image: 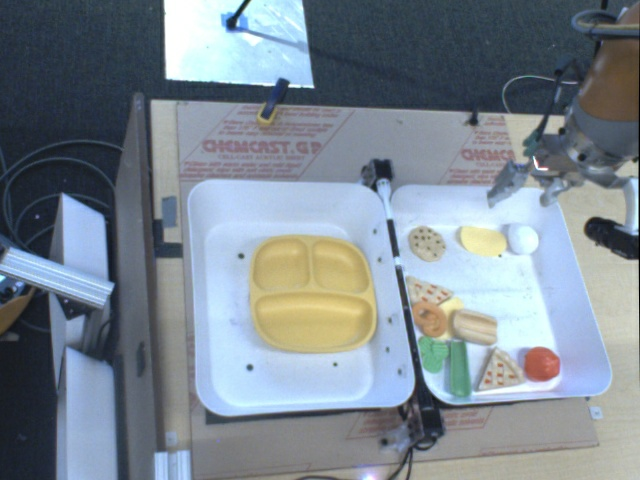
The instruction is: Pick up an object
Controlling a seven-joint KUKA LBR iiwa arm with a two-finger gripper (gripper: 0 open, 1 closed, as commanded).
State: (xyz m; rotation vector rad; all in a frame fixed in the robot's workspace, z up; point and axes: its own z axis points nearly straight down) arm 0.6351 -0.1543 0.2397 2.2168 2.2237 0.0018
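Gripper (527,186) hovers over far edge of right bin (575,268), fingers spread wide, nothing between them. Nearest targets: white ball (522,238) and yellow piece (483,240), both just below fingers toward near side, touching each other. Yellow piece long axis runs left-right. Arm enters from right, wrist angled down. Left bin (215,268) holds 1 yellow tray (312,293).

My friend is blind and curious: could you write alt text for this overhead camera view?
A robot arm's gripper hovers, fingers spread, over the far edge of the right bin, which holds toy foods including a cookie and tomato. The left bin holds a yellow divided plate.
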